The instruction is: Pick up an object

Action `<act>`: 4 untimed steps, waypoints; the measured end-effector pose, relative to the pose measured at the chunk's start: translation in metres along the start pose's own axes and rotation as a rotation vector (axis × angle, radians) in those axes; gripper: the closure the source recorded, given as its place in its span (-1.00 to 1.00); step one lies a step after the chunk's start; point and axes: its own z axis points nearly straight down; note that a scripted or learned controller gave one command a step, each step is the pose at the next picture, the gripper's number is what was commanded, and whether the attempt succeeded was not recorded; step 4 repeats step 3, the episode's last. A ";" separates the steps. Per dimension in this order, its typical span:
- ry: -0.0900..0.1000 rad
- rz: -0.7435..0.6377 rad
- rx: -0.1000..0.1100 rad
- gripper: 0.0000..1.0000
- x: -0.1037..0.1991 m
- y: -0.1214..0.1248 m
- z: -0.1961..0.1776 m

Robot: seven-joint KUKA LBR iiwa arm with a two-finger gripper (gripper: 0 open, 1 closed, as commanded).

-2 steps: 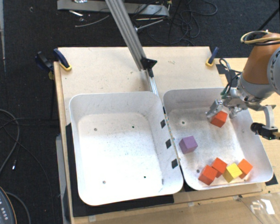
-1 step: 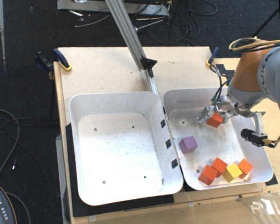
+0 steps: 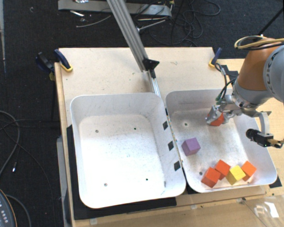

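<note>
The tool (image 3: 215, 117) appears clenched on a red-orange block (image 3: 218, 120) low in the right bin (image 3: 198, 100). Lift straight up, slowly, keeping grip steady; other blocks lie well below.

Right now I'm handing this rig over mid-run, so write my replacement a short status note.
Gripper: over the right bin, fingers closed around a red-orange block, apparently just above the floor.
Other pieces in that bin: a purple cube mid-floor; near the front edge, a red block, an orange block, a yellow block and another orange block clustered together.
Done: block gripped.
Left: confirm the lift clears the bin.
</note>
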 end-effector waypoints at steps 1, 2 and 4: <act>0.002 -0.009 -0.004 1.00 0.087 0.008 0.008; 0.005 -0.011 -0.004 1.00 0.168 0.030 -0.094; 0.006 -0.011 0.006 1.00 0.240 0.022 -0.093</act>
